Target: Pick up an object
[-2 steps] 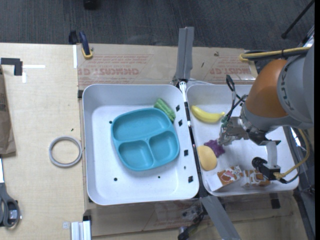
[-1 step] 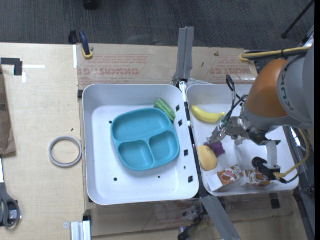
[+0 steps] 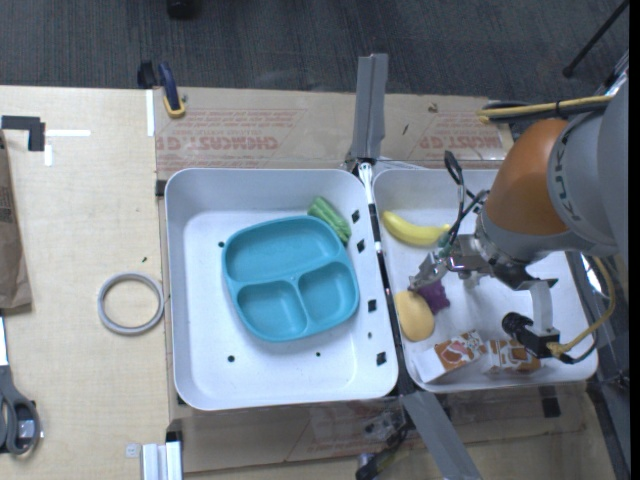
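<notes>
We see the arm (image 3: 560, 183) bent low over the right bin (image 3: 575, 368), its hand (image 3: 437, 276) closed on a purple object (image 3: 434, 294), just above the lemon (image 3: 415, 316).

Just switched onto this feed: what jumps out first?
The blue divided plate fills the middle of the left bin, a green item at its upper right corner. In the right bin, the gripper hangs over a purple item, between a banana and a yellow lemon.
</notes>
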